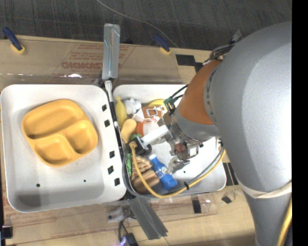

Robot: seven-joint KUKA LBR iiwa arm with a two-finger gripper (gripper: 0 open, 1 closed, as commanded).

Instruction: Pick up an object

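Blue and capped at its lower end, a small blue bottle [161, 173] lies tilted near the front of the right bin [143, 89], among the heap of loose objects there. None of these is lifted. The gripper [180, 155] hangs just above and to the right of the bottle, over the bin's middle. Whether it is spread or pressed together cannot be told, and nothing can be seen pinched in it.

Just left of the bottle lie some brown sticks [142, 179]. Further back from the bottle, along the bin's left wall, sit a tan oval piece [128, 129], a yellow banana [121, 110] and, behind those, a crumpled white item [133, 105]. Behind the bottle and nearer the arm is an orange-and-white box [153, 116], with a yellow piece [155, 104] beyond it.

Well to the left of the bottle, across the divider, the left bin [10, 137] holds a yellow tray [59, 132] with three compartments. Both bins rest on a cardboard sheet [51, 55].
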